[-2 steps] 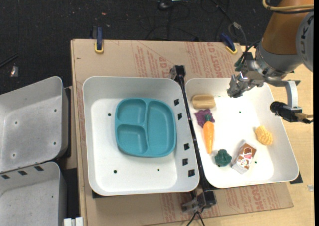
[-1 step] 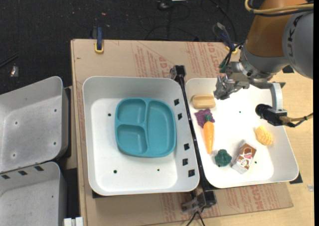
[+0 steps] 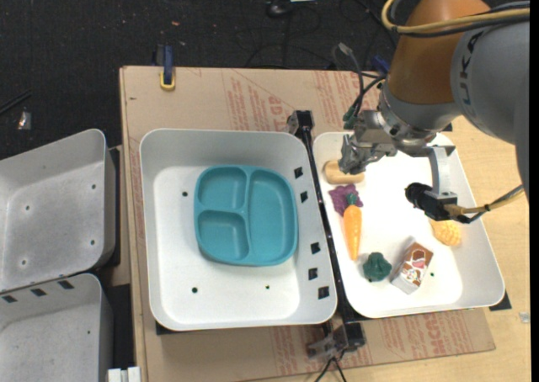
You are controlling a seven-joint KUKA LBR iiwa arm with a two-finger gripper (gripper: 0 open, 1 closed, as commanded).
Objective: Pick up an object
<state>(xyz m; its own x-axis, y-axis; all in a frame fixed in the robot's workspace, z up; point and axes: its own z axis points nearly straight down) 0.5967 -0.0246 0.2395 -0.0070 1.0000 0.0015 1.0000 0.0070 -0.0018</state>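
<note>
Gripper (image 3: pixel 354 161) low over tan piece (image 3: pixel 335 173) at right bin (image 3: pixel 472 288) far-left corner; finger state: cannot tell. Risk: bin wall blocks grasp, piece slips toward carrot (image 3: pixel 352 229).

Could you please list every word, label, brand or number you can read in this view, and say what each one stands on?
"UK": the start of a brand name on the grey arm, cut off at the picture's edge.
Red printing repeated across the cardboard sheet under the bins: too faint to read.
Print on the small carton in the right bin: too small to read.
</note>
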